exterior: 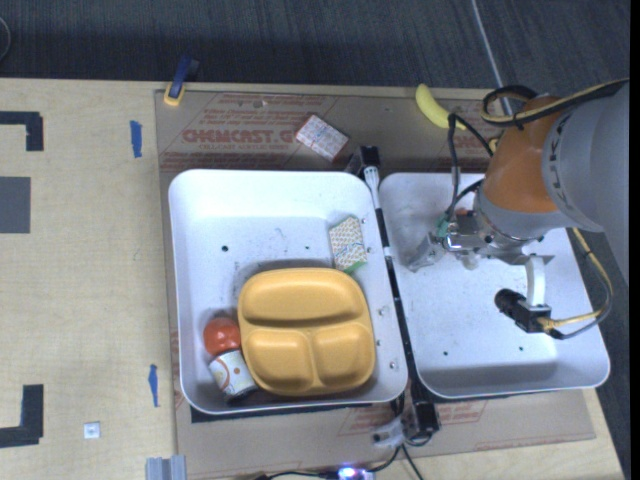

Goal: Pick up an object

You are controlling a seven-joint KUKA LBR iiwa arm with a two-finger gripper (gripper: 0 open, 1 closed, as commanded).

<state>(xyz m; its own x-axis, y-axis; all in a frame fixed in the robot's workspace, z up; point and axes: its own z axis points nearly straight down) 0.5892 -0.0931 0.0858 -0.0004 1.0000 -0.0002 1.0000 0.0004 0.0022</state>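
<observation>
Hovering low in the right white plastic bin (560, 368), the pincer (425, 256) carries nothing I can see (whether it stands wide or narrow, I cannot tell). The yellow moulded plastic tray (305, 328) lies in the left bin (200, 208), so picking seems not yet done.

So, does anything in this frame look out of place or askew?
Mildly. The yellow divided tray sits skewed in the left bin, pressing the orange-and-white toy into the corner. A patterned card lies outside, behind the bins. The tool is over the right bin.
</observation>
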